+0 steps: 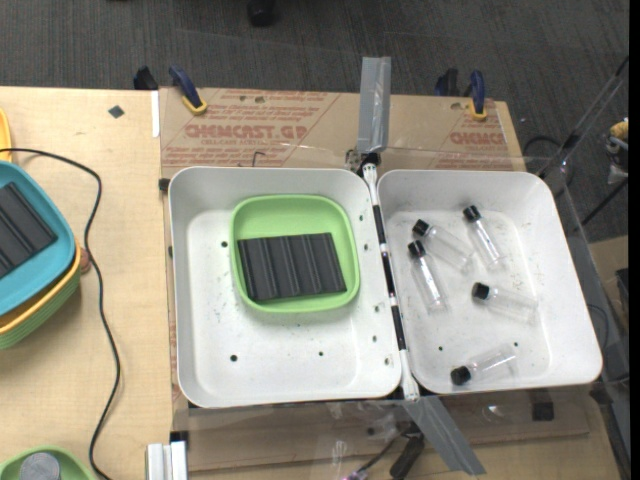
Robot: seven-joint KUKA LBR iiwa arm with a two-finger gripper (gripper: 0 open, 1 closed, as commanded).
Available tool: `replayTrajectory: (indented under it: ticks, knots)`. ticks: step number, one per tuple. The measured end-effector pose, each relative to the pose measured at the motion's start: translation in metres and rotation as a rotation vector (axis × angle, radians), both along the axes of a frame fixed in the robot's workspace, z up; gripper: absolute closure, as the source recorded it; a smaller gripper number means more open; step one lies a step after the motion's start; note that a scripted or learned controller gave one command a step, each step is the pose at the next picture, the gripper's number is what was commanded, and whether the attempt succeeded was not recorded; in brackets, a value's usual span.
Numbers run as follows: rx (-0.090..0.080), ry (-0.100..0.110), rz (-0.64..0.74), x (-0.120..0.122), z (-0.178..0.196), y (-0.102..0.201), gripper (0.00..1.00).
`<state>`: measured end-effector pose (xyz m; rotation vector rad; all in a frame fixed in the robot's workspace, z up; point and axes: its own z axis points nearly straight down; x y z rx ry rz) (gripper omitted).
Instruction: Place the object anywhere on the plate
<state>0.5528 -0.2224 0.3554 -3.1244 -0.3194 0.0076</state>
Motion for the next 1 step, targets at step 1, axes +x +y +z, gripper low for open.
replayTrajectory:
  ticks: [1]
  knots:
    - [0.0, 0.001, -0.004, -0.0065, -0.0227, 0.0004, 0.0]
